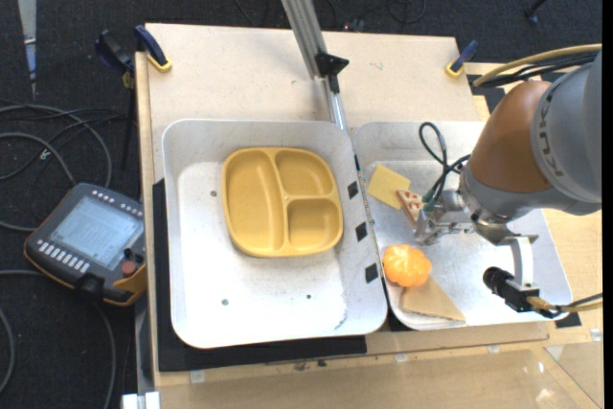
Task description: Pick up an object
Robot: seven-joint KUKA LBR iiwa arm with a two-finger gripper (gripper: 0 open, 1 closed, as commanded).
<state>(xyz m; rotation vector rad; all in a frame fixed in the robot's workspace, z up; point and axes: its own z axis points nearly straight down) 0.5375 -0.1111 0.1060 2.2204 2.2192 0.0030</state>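
Grey arm's two-finger gripper (424, 227) is low in the right shallow white bin (536, 249), beside a pale yellow cheese-like wedge (388, 186). Round orange fruit (407, 265) lies near, touching a tan triangular slice (433, 302). Yellow three-compartment plastic plate (283, 201) sits in the left bin (192, 302) (grip state: can't tell).

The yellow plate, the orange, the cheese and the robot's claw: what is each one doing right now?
Yellow divided plate: flat in the left bin, nothing in its compartments.
Orange: whole, in the right bin, lying free.
Yellow wedge: flat in the right bin, lying free.
Tan triangle: flat, beside the orange.
Gripper: low over the right bin.
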